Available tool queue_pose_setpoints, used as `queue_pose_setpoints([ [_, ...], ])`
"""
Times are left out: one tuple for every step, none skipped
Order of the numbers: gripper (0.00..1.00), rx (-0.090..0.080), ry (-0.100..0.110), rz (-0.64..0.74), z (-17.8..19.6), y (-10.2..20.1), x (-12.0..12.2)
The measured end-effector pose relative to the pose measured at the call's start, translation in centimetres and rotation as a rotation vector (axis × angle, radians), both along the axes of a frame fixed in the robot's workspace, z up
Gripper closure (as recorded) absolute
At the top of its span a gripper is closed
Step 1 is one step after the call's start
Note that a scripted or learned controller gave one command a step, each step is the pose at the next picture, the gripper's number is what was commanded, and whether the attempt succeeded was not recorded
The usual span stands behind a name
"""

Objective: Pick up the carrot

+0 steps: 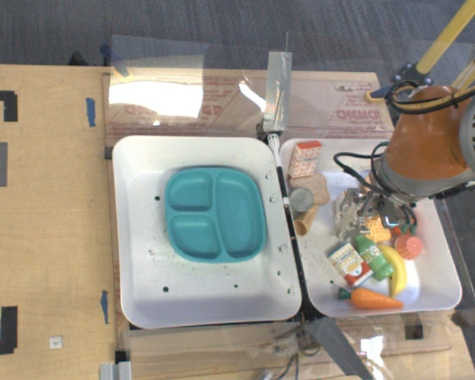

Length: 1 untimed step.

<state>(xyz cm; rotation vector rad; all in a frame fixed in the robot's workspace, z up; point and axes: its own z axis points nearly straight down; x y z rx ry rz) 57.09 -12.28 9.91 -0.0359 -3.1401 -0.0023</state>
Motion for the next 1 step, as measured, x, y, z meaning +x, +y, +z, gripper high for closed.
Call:
queue_pose_setpoints([
  [1.0, -0.005, -0.019, 0.247, -0.71, -2.4, -4.19],
])
